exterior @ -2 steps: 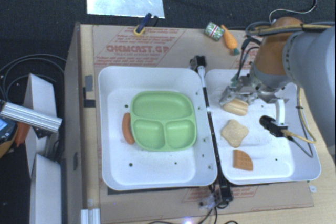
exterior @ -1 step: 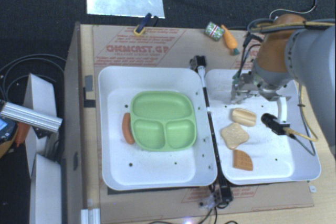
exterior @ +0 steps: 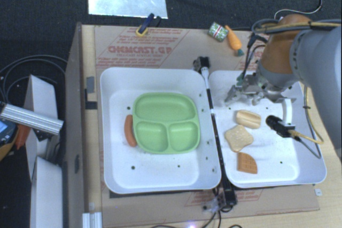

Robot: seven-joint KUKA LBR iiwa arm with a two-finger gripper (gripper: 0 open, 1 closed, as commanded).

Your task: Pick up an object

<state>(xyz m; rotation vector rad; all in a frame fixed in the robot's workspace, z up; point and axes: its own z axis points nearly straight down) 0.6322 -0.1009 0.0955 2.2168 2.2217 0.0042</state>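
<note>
While hand [exterior: 247, 94] hovers, bread roll [exterior: 248, 118] lies just below.

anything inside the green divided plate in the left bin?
The green three-compartment plastic plate shows only bare green in all three sections. The orange hot-dog-shaped toy lies outside it, against its left rim, on the left white bin. Whatever is under the plate is covered.

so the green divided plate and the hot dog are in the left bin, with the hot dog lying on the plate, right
Not quite. The camera view shows the hot dog lying on the floor of the left bin, beside the left edge of the green divided plate, not on it. Both are indeed in the left bin.
</note>
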